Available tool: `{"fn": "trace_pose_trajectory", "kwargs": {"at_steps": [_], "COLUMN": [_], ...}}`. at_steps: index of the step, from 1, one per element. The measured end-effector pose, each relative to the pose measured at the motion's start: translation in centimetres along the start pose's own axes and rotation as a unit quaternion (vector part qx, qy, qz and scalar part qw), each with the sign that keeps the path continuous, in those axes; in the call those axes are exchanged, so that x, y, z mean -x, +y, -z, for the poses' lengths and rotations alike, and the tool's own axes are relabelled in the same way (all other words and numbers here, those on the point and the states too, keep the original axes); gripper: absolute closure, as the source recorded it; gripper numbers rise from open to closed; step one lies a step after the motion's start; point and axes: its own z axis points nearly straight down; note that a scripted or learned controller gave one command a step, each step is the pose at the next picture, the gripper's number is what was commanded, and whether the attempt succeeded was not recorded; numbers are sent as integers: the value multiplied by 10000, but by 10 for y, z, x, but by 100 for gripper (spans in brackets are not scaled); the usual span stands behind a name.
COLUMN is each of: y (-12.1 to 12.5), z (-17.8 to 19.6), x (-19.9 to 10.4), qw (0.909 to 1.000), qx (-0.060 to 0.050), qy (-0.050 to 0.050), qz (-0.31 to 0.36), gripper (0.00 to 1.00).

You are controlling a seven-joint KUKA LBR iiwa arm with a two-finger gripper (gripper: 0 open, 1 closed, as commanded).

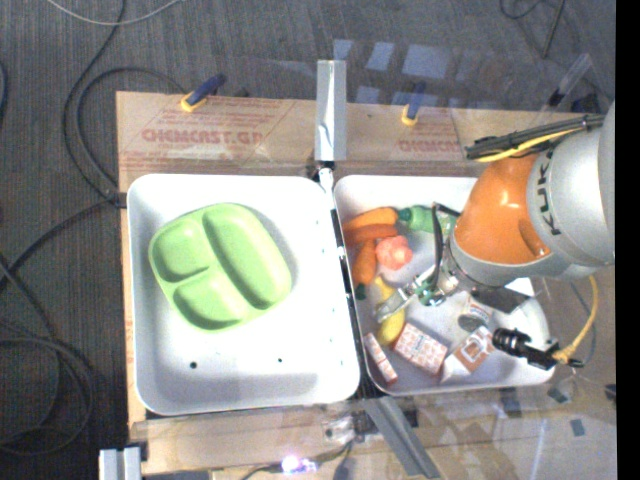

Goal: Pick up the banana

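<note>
Setting: dark carpet with loose cables; a brown tabletop carrying two white bins side by side.

Left bin: one green divided plate, lying flat.

Right bin: a crowded heap of toy food. Orange carrots at the top left, a pink-red fruit below them, a green item beside them, small printed boxes along the lower edge.

Banana: yellow, partly covered, in the middle of the right bin, between the pink-red fruit and the boxes, touching its neighbours.

Arm: grey with an orange band, entering from the right, over the right bin.

Hand: low over the heap, just beside the banana's upper end. Whether it is apart or together cannot be told.

Handling, by estimate: the banana is probably light, stiff and smooth, so somewhat slippery. Best taken across its narrow width at mid-length, where the curve is least. Crowding leaves little room either side.
</note>
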Motion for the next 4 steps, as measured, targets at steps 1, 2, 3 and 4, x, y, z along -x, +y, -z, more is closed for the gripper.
{"fn": "trace_pose_trajectory", "kwargs": {"at_steps": [1,2,3,4], "y": [1,-26,-42,49], "z": [9,92,48,157], "x": [1,-36,-4,-27], "qw": [10000,9999,9971,9961], "qx": [13,-93,-92,-81], "qy": [-5,71,78,68], "qz": [-4,-42,752,881], "gripper": [100,100,100,100]}}
